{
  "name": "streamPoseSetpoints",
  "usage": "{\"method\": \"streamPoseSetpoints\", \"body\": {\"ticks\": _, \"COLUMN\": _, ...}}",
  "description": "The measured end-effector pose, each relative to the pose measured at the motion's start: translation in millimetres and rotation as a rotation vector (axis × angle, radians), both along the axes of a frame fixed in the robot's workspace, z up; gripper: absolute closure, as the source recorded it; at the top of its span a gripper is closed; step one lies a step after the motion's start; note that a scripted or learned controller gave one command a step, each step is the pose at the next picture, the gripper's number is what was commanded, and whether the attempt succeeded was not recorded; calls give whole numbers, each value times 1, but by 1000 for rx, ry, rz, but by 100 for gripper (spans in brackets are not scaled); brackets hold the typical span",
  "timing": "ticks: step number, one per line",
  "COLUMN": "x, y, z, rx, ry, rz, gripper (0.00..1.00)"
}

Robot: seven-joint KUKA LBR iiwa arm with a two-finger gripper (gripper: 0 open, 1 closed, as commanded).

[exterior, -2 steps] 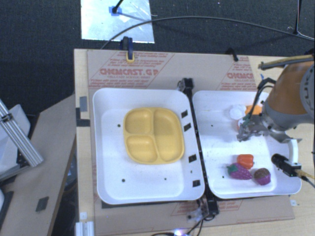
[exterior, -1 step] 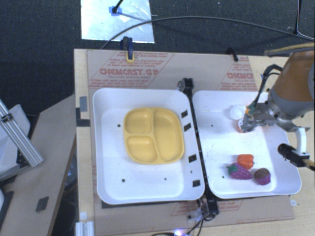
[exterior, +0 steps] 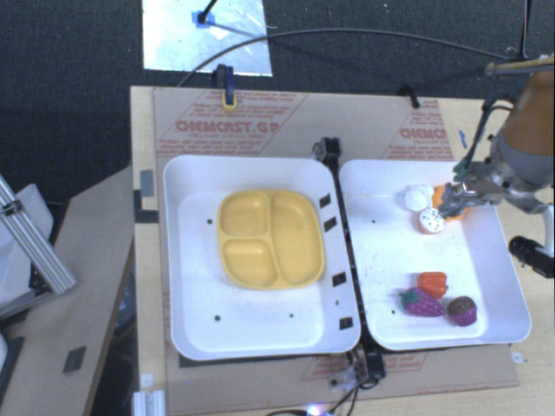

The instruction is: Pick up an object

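The pincer [exterior: 457, 196] is hanging low over an orange toy [exterior: 450, 208] in the right bin [exterior: 381, 258], crowded by a white ball [exterior: 417, 198] and a speckled white piece [exterior: 431, 222]; I cannot tell its state, and it is risking nudging neighbours or closing on nothing.

My gripper [exterior: 458, 194] is low over the far end of the right bin [exterior: 390, 323], just beside an orange item [exterior: 451, 208] that it partly covers. A white ball [exterior: 417, 198] and a white spotted piece [exterior: 431, 222] lie close together just left of it. Toward the near end sit an orange pepper [exterior: 433, 282], purple grapes [exterior: 421, 304] and a maroon-purple piece [exterior: 462, 310], bunched. The left bin [exterior: 195, 319] holds a yellow divided plate [exterior: 267, 237], lying flat.
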State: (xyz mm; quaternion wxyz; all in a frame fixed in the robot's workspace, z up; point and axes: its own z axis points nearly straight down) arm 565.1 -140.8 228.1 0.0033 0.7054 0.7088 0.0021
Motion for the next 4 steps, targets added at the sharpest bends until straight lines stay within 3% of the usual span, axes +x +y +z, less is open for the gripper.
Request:
{"method": "streamPoseSetpoints", "body": {"ticks": 2, "x": 36, "y": 105, "z": 5, "rx": 3, "ry": 4, "rz": 5, "gripper": 100}}
{"method": "streamPoseSetpoints", "body": {"ticks": 4, "x": 52, "y": 205, "z": 6, "rx": 4, "ry": 4, "rz": 4, "gripper": 100}}
